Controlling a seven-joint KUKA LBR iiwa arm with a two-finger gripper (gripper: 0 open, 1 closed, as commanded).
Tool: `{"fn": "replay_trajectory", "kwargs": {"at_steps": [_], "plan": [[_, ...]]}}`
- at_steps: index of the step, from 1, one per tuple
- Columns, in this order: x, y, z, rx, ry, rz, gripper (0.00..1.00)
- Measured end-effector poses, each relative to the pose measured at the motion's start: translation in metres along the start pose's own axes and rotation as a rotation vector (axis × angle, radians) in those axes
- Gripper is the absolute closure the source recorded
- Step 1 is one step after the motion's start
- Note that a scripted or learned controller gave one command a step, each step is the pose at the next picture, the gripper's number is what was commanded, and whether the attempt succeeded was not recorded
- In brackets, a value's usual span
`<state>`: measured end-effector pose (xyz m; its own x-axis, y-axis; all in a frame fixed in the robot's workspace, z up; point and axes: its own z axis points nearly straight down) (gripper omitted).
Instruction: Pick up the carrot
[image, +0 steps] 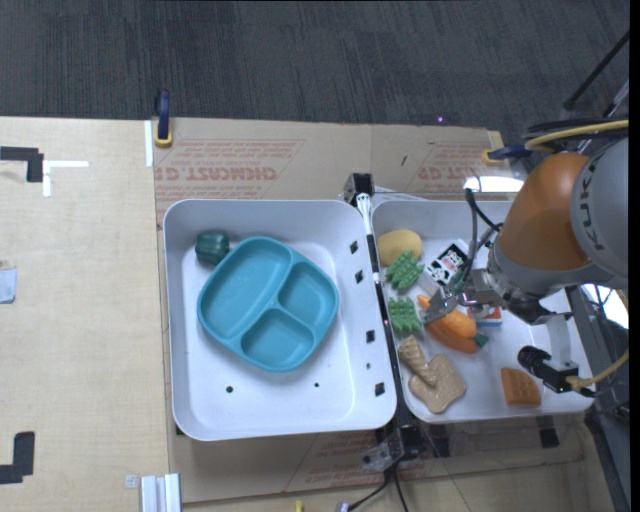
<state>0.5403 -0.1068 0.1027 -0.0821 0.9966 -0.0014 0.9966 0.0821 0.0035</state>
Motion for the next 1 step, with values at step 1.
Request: {"fn": "replay_trajectory", "kwargs": {"at_steps": [1], "plan": [[-0.0022, 0.0025, -0.0118, -0.006, -0.003, 0.007, 1.0]]}}
